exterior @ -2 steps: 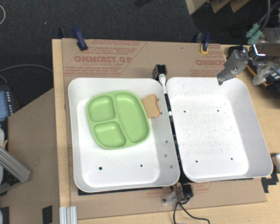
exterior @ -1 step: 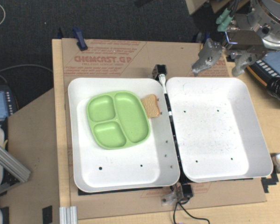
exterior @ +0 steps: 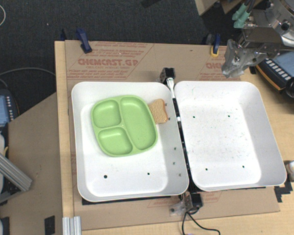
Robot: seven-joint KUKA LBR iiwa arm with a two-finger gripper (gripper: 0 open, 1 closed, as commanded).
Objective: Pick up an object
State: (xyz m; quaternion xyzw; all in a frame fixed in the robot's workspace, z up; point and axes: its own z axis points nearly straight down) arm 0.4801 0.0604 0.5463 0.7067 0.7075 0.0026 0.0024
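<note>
On the bench, two white bins sit side by side; the left bin (exterior: 88, 146) has a green divided plate (exterior: 124, 125) with a tan cracker-looking piece (exterior: 159, 111) touching its right edge. Gripper (exterior: 233, 67) hovers past the right bin's (exterior: 230, 141) far rim, holding nothing.

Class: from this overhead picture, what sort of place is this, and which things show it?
Probably a robotics lab test bench: two white bins on a clamped board, a gripper above, loose cables.
</note>
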